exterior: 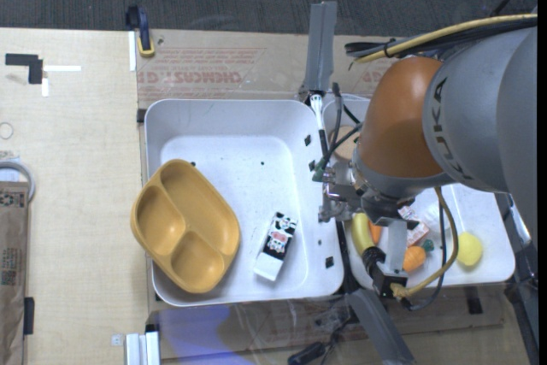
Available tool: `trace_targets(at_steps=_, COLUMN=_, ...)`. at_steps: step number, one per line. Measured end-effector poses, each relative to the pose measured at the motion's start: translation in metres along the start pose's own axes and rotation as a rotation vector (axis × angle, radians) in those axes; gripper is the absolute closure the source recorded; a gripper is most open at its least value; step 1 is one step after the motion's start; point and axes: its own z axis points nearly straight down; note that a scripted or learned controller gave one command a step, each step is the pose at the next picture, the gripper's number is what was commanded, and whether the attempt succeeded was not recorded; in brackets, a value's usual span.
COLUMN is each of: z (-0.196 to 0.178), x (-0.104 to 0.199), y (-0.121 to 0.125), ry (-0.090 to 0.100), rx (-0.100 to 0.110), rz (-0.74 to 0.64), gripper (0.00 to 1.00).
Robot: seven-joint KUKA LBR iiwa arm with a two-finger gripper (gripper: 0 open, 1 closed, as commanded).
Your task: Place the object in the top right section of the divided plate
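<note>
A yellow divided plate (183,224) with three sections lies in the front left corner of the left bin (231,132). Beside it, toward the bin's front right, rests a small black-and-white box (276,245). My gripper (369,225) hangs low over the left side of the right bin (506,267), mostly hidden under the orange wrist. Around it lie a yellow banana-like piece (361,229), an orange piece (414,258) and a white-and-red packet (416,224). I see nothing clearly between the fingers.
A yellow lemon-like object (469,250) sits at the right of the right bin. The wall between the two bins (329,184) runs just left of the gripper. The big arm covers most of the right bin.
</note>
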Motion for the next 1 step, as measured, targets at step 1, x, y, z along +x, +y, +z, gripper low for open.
trace_targets(at_steps=1, z=0.078, x=0.0571, y=-0.0039, ry=0.01, rx=-0.018, rz=0.339, gripper=1.0)
